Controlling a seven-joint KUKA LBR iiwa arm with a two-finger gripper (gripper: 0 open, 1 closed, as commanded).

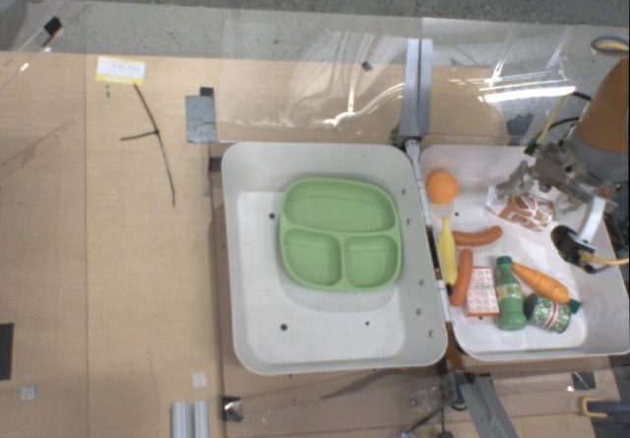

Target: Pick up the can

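The can is green with a dark end and lies on its side at the front right of the right bin. It touches a green bottle on its left, and a carrot lies just behind it. My gripper hangs over the back right of this bin, above a brown and white packet. It is well behind the can and holds nothing that I can see.
The right bin also holds an orange, a banana, two sausages, and a red box. The left bin bears a green divided plate. A raised divider separates the bins.
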